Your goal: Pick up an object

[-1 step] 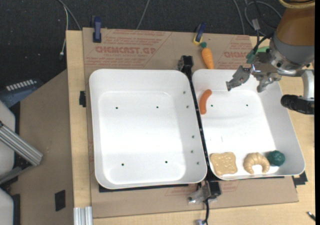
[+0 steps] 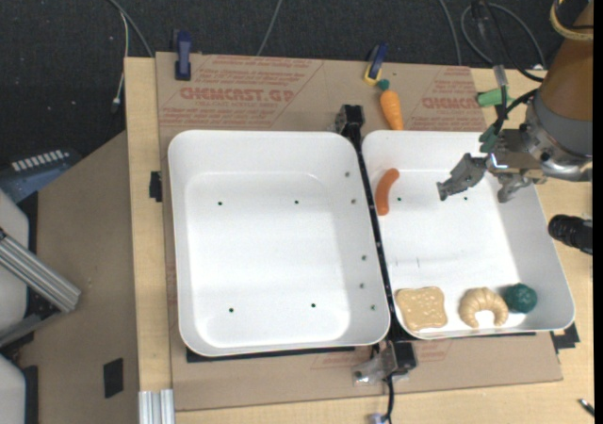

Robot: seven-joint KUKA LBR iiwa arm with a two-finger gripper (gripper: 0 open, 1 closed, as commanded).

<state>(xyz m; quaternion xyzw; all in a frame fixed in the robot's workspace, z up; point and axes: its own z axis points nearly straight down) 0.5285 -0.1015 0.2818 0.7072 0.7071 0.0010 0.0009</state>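
The claw (image 2: 480, 177) hangs over the right bin (image 2: 528, 224), fingers spread, holding nothing. A curved orange sausage (image 2: 386, 189) lies near it by the bin's left wall.

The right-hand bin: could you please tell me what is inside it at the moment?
The right bin holds an orange sausage at its left wall, and toast, a croissant and a green ball along the near edge. The gripper covers some floor.
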